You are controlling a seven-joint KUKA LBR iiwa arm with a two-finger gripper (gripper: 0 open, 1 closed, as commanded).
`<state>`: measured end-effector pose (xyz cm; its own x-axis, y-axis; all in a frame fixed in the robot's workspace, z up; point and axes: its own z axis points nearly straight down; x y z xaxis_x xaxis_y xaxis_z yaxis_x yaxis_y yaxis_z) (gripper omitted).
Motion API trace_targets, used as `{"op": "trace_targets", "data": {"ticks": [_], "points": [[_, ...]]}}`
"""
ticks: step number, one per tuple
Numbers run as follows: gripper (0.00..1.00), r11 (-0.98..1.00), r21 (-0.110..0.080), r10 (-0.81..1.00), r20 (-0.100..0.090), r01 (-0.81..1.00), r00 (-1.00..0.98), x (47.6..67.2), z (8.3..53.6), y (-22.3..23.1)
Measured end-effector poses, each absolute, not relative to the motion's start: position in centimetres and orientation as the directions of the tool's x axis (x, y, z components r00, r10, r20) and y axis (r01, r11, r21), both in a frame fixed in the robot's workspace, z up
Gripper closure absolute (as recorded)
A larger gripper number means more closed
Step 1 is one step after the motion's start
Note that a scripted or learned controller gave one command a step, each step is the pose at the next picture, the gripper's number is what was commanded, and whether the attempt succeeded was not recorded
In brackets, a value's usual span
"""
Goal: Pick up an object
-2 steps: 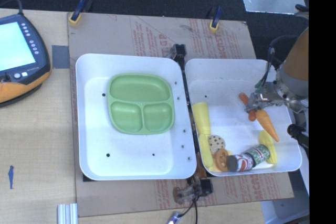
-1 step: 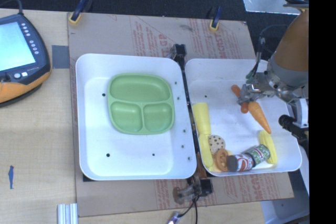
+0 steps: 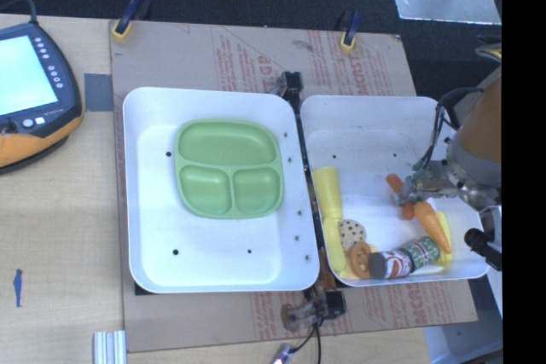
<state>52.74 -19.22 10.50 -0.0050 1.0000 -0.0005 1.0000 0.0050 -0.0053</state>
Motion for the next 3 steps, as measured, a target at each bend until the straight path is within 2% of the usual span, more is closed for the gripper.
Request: {"op": "trace_targets", "data": {"ticks": [1, 2, 3], "points": [[1.00, 0.003, -0.003, 1.000, 0.000, 1.000, -0.003, 53.6, 13.8, -20.9], [1.00, 0.004, -0.003, 1.000, 0.001, 1.000, -0.004, 57.6, 18.5, -14.8], [1.00, 0.003, -0.002, 1.000, 0.001, 1.000, -0.003, 60.3, 17.5, -14.7]]}}
